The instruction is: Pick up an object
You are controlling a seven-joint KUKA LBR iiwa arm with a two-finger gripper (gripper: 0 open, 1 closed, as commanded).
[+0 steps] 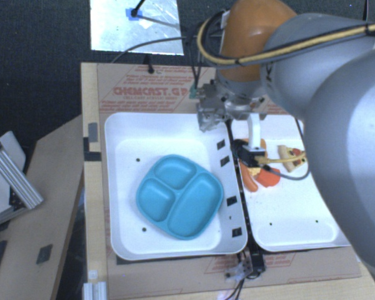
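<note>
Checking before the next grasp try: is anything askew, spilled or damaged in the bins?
Only the blue divided plate in the left bin: it lies turned at an angle to the walls. Nothing looks spilled or broken.

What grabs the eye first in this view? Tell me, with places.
The blue three-compartment plate lying in the middle of the left bin catches the eye first. Next comes the big grey arm with its orange band, reaching in from the right above the right bin. There, a few small orange pieces lie close to the wall between the bins.
</note>
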